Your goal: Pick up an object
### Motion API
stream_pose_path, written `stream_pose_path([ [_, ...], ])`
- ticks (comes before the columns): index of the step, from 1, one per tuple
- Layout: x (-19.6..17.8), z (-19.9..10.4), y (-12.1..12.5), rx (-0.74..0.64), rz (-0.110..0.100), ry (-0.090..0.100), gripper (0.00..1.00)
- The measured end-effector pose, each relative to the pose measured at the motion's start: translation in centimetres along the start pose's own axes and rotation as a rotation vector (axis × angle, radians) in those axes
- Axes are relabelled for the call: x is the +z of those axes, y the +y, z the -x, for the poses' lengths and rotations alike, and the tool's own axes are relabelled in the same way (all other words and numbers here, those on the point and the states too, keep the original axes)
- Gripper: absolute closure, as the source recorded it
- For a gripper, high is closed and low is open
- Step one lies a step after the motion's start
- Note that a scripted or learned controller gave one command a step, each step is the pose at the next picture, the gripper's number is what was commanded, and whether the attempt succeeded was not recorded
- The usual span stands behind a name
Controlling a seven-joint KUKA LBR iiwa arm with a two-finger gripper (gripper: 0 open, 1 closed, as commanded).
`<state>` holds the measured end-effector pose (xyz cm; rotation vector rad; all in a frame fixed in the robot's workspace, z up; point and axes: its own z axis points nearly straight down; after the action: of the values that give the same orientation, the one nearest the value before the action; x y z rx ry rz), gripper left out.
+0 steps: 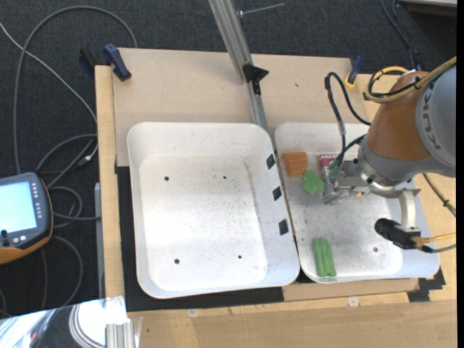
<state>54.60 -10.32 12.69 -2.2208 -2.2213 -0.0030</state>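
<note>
Green round piece point(313, 183) sits just left of the gripper point(331, 191), jaw state unclear; descending could nudge it aside.

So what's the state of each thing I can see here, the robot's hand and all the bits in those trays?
Gripper: lowered into the right bin, beside the round green piece.
Round green piece: lying on the bin floor, next to the orange block.
Orange block: resting flat near the bin's left wall.
Long green block: lying flat near the front rim.
Right bin: holds all three pieces.
Left bin: sitting alongside, upright.
</note>
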Motion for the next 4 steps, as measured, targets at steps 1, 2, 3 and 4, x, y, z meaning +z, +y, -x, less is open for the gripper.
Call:
stream_pose_path([
  [1,-6.3,-0.4,0.6,-0.002,0.007,-0.003,1.0],
  [2,-11.1,-0.2,0.0,-0.001,0.006,-0.003,1.0],
  [3,-15.2,-0.2,0.1,-0.001,0.005,-0.003,1.0],
  [4,-15.4,-5.7,1.5,-0.007,0.001,0.0,1.0],
])
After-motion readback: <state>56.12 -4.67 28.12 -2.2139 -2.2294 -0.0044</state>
